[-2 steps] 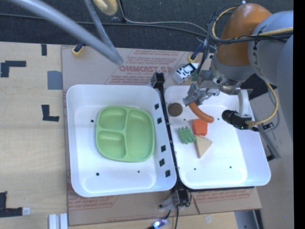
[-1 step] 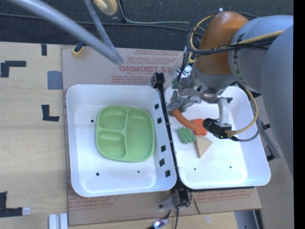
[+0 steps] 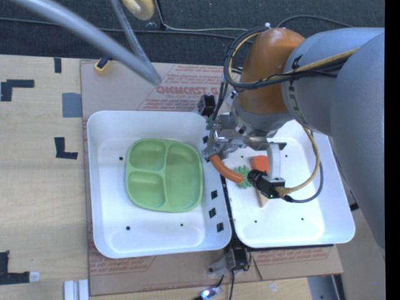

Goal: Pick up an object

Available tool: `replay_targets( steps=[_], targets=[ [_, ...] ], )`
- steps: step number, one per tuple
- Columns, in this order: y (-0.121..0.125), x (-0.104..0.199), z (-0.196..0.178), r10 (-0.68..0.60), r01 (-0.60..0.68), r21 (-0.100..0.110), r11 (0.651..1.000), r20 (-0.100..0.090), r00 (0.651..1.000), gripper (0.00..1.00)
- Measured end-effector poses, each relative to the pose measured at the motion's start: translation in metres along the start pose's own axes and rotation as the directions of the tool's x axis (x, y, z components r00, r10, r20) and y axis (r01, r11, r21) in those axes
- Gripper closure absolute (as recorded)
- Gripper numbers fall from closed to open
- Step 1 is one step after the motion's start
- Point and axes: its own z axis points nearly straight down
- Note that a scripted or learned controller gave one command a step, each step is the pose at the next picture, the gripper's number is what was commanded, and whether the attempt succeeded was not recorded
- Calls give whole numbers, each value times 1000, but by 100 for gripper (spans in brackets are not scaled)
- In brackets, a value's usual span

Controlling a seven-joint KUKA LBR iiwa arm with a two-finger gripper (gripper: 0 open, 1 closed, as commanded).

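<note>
a green divided plate (image 3: 165, 174) took up most of the left bin (image 3: 100, 192); in the right bin (image 3: 325, 224), the arm (image 3: 294, 86) crowded the far side, leaving its near floor open.

Even bright overhead light, soft shadows; blurred out-of-focus grey bar (image 3: 75, 24) top left.
</note>
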Motion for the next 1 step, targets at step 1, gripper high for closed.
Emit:
replay_targets(
  steps=[1],
  targets=[
    [-15, 56, 5, -2, 2, -1, 1000, -1, 1000, 100]
  ],
)
